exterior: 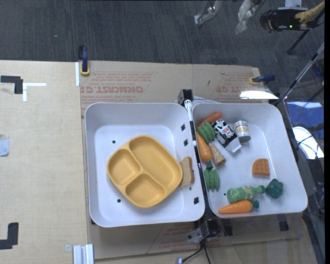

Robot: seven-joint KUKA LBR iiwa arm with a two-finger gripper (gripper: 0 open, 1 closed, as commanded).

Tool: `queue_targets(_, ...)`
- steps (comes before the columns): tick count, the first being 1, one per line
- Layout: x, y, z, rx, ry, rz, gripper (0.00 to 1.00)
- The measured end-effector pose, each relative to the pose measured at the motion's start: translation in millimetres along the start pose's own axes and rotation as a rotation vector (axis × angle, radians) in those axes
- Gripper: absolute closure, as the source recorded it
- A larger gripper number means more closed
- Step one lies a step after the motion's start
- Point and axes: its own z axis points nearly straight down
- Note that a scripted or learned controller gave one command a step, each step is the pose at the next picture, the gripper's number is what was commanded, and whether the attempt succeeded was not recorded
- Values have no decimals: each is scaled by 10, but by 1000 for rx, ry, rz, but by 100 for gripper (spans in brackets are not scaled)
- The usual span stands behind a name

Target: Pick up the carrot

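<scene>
The carrot [235, 208] is orange and pointed, lying at the near edge of the right bin [289, 154]. A second carrot [203, 149] lies by the divider. One yellow plate [144, 171] sits in the left bin [98, 154]. The jaws [227, 13] hang blurred; I cannot tell their state.

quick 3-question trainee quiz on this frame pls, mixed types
1. True or false: the yellow divided plate lies in the left bin.
2. Which item lies nearest the carrot at the right bin's front edge? A) waffle B) green bottle C) small can
3. Fill in: the slice of bread rests against the plate's ____ edge in the camera view.

Key: 1 true; 2 B; 3 right
</scene>
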Motion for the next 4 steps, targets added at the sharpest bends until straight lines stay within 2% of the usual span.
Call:
queue_targets(1,675,-23,-3,0,-1,111,0)
queue_targets(2,1363,-45,0,1,0,145,0)
queue_targets(4,1417,-45,-6,1,1,304,0)
